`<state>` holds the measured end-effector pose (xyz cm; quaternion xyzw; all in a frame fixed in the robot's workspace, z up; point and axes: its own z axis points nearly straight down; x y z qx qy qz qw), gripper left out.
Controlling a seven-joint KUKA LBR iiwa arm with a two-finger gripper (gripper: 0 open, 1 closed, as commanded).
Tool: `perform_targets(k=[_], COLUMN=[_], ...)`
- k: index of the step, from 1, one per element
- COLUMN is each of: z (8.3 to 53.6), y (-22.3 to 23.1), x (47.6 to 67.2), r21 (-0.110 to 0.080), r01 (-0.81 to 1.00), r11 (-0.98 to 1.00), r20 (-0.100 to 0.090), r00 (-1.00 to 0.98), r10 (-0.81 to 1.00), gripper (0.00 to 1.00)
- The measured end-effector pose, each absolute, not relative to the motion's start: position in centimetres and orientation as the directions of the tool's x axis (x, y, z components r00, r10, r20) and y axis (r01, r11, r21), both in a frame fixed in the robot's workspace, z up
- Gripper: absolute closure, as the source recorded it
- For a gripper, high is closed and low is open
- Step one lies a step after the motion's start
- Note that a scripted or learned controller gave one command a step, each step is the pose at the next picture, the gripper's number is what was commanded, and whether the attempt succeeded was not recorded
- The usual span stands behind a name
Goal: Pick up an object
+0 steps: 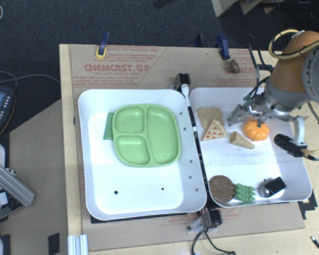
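The gripper [248, 113] is seen at the right of the frame, low over the right bin [292, 187], with its metal fingers spread open just above a small orange pumpkin [255, 130]; nothing is held between them. The pumpkin is found in the bin's upper part, beside a pizza slice [215, 130]. A green divided plate [147, 134] is set in the left bin [95, 158].

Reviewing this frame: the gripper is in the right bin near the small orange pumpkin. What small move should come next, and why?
Probably a short move down onto the pumpkin. The gripper hangs just above its left side, in the right bin, with nothing seen between its fingers. The cracker wedge lies close by, so it should come down on the pumpkin's middle.
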<state>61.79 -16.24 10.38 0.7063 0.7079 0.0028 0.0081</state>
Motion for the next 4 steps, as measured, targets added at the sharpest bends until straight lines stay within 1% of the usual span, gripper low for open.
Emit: perform_targets(k=[1,2,3,4], z=[9.5,10.8,15.2,21.4], y=[-16.4,-16.6,-16.5,-16.4], x=[62.6,62.8,63.3,62.8], r21=[0.025,0.035,0.004,0.009], r01=[1.000,0.999,1.000,1.000], r11=[0.003,0.003,0.001,0.001], r20=[-0.009,-0.014,-0.002,-0.003], r00=[-0.003,-0.002,-0.001,-0.001], r10=[1.000,1.000,1.000,1.000], gripper=[0.00,1.00,1.00,1.00])
